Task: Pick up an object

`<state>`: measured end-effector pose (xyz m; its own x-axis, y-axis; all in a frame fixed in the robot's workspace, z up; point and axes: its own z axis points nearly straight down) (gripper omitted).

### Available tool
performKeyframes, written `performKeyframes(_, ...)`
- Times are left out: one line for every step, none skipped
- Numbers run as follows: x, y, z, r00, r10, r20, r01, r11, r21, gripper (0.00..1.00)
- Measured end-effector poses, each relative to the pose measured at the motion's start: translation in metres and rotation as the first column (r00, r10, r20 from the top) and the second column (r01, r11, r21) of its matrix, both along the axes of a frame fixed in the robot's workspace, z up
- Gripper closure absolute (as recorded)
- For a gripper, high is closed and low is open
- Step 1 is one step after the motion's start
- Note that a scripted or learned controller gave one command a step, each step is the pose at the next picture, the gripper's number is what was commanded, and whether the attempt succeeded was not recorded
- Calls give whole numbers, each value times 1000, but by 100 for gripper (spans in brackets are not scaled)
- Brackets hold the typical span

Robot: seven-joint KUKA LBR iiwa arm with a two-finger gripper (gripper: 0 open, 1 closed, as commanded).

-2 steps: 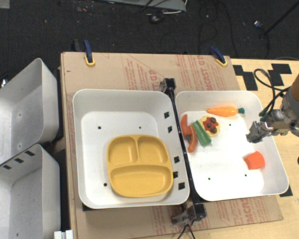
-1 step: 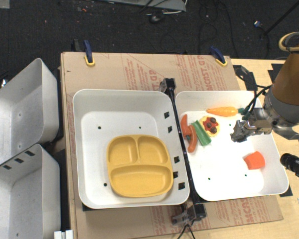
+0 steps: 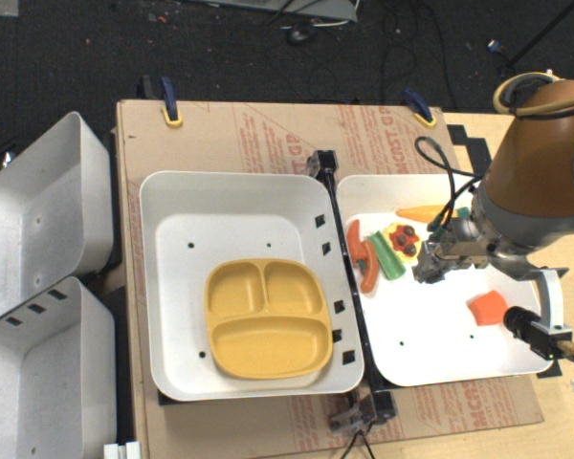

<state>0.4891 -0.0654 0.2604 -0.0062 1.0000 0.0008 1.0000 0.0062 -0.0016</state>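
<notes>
Where the worktop [image 3: 239,127] of brown board meets the dark floor on the left, two spare white tubs [image 3: 38,285] lean one above the other, off the board. Next comes the left bin [image 3: 172,199], shallow and white, and in its lower middle lies a yellow divided plate [image 3: 268,318] with three compartments, flat on the bin floor. A black divider strip runs between this bin and the right bin [image 3: 440,361].

Near the right bin's left wall lies a red sausage-shaped piece [image 3: 367,264], with a second red piece [image 3: 354,234] just above it. Beside them, a green block [image 3: 386,254] lies at a slant, touching or nearly touching a small red and yellow toy [image 3: 403,239]. An orange carrot-like piece [image 3: 419,213] lies just above that cluster.

Right of the cluster, the gripper [image 3: 432,268] hangs low over the bin floor, close beside the small toy, with cables trailing above it. Whether it is spread or pressed together I cannot tell. An orange block [image 3: 487,307] lies apart, lower right, below the grey and orange arm [image 3: 540,175].
</notes>
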Motion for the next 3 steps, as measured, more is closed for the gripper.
performKeyframes(-3,61,-12,1000,1,0,-1,1000,1,100)
performKeyframes(-3,104,-20,1000,0,-1,0,1000,0,100)
performKeyframes(6,158,-28,1000,1,1,-1,1000,0,100)
